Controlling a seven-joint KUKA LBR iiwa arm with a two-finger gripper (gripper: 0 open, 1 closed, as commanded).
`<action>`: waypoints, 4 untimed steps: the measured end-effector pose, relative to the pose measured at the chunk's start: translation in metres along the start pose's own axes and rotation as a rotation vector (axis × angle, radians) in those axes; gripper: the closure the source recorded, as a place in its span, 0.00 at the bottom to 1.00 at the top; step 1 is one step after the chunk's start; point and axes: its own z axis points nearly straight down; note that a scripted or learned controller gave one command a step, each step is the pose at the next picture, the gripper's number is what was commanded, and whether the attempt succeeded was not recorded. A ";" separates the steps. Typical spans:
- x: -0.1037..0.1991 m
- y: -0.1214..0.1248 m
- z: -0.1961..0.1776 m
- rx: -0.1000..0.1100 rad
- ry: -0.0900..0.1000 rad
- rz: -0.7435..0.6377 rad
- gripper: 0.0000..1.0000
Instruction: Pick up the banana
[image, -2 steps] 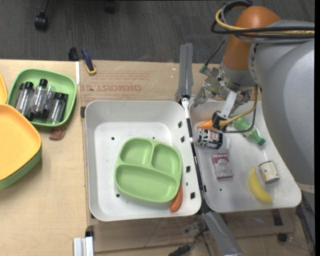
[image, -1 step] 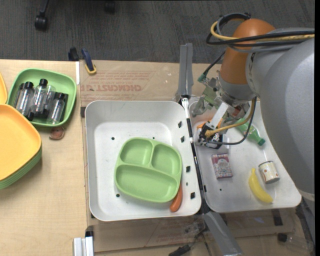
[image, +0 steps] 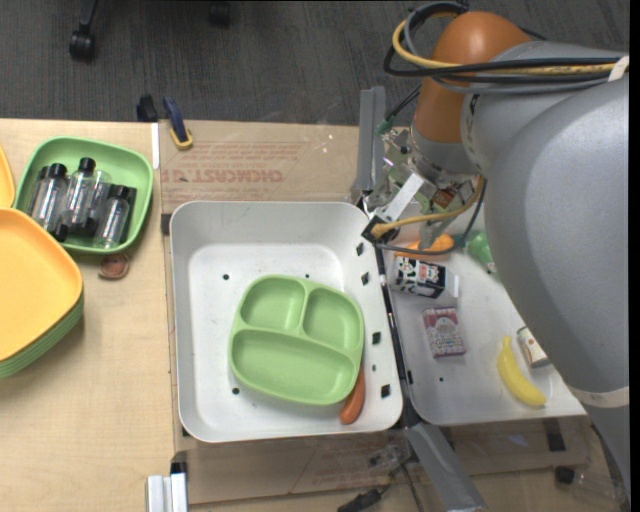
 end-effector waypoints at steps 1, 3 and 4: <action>-0.048 -0.014 -0.028 0.001 0.000 0.230 0.00; -0.068 -0.020 -0.009 0.000 0.002 0.616 0.00; -0.028 -0.007 -0.004 0.000 0.002 0.616 0.00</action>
